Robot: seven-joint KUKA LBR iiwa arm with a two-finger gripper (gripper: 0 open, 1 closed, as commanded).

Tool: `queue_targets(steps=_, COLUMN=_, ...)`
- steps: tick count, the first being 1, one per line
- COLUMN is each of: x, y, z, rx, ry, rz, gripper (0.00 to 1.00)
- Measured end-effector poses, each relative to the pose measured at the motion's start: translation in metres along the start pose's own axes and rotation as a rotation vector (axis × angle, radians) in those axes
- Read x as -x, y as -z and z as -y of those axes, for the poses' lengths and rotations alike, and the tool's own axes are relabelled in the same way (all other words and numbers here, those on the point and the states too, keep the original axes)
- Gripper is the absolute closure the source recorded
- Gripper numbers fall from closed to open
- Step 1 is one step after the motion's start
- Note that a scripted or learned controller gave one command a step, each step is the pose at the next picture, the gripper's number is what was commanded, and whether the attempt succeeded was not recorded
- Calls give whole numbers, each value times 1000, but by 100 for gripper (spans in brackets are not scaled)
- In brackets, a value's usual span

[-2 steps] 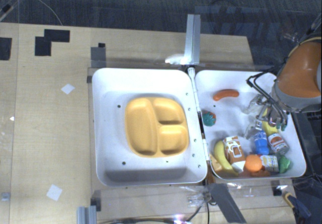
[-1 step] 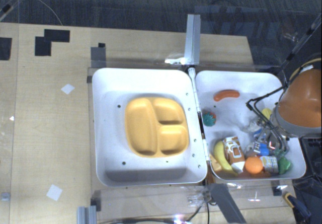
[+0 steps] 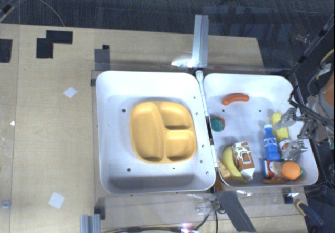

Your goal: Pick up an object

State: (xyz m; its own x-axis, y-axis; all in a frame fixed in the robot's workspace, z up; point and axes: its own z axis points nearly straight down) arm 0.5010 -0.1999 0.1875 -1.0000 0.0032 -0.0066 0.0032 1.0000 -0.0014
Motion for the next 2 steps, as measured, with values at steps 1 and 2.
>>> queue_targets(steps=1, x=-6, y=-93, z=7, rx=0, ry=-499, rz=19, gripper=0)
queue_targets(steps=2, x=6, y=-97, z=-52, rx=-5, ry=-657, rz=15, gripper=0)
